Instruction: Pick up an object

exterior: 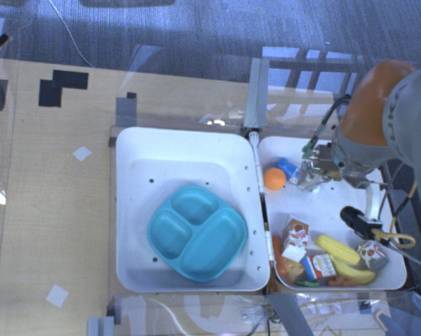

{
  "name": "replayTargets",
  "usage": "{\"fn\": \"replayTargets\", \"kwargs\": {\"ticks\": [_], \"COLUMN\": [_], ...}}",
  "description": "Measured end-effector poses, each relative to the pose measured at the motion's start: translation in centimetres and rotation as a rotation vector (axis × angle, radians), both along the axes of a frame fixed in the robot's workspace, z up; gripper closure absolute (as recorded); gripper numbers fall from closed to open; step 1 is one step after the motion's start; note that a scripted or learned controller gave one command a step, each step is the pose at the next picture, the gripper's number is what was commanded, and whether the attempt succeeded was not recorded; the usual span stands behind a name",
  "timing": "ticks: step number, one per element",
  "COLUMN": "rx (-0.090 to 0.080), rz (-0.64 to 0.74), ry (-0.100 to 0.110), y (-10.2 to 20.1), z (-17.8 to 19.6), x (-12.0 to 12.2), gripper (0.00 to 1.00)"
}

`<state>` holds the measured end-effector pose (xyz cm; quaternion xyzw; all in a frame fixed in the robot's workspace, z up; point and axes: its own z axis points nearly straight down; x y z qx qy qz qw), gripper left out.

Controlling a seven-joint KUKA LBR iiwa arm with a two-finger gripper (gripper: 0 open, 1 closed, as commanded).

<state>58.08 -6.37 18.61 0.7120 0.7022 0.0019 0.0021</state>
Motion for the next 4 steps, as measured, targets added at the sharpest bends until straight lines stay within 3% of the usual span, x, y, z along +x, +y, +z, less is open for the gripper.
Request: {"fn": "replayTargets", "kwargs": {"ticks": [1,2,3,4], "rx": [0.001,0.001,0.0,0.001], "rz": [-0.269,-0.309,-0.293,-0.094], "ry": [0.002,-0.007,-0.001,0.002], "y": [4.0,-2.7,-6.9,-8.6], "z": [-0.1,-9.7,7.7,-2.6], "x": [3.8,2.4,2.7,-2.0], "gripper": [1.0,1.0,1.0,1.0]}}
